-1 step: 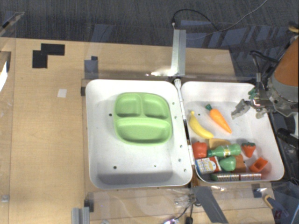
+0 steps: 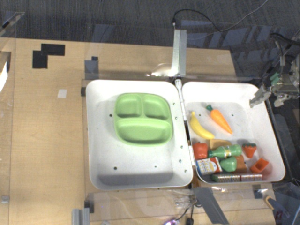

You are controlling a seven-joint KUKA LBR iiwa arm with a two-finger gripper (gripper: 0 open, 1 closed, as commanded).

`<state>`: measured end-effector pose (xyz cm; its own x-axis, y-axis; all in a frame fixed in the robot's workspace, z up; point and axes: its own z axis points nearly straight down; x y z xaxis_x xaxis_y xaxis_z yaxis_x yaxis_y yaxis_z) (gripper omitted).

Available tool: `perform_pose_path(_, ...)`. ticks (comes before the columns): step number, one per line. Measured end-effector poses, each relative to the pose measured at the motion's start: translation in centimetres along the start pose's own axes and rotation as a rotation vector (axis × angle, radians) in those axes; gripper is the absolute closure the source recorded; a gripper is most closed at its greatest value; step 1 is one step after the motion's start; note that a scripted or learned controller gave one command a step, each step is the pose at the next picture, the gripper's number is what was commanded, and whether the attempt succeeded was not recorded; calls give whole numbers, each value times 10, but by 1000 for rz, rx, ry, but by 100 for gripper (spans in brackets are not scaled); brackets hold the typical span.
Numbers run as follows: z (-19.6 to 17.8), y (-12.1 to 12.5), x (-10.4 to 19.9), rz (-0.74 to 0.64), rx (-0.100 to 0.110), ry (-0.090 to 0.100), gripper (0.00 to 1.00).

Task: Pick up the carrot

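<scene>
The carrot (image 2: 219,117), orange with a green top, lies on the floor of the right bin (image 2: 243,104) in its back half, slanting from upper left to lower right. It lies by itself, just right of a yellow banana (image 2: 200,127). My gripper (image 2: 271,90) hangs at the bin's back right corner, over the rim. It is well to the right of the carrot, a little behind it, and not touching it.
The front of the right bin is crowded with a green bottle (image 2: 225,151), a red tomato (image 2: 200,150), a strawberry (image 2: 250,149), a green pepper (image 2: 228,163), an orange piece (image 2: 260,165) and a small carton (image 2: 208,165). A green divided plate (image 2: 143,117) sits in the left bin (image 2: 101,139).
</scene>
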<state>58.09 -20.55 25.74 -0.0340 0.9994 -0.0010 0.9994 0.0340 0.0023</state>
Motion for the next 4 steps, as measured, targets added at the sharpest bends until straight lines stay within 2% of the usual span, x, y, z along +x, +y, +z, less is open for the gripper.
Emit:
perform_pose_path(1, 143, 9, 32, -285, 2, 2, 0)
perform_pose_path(2, 169, 17, 58, -266, -7, -2, 0)
perform_pose_path(3, 169, 38, 67, -471, -9, -4, 0)
perform_pose_path(4, 170, 70, 76, -267, -7, -1, 0)
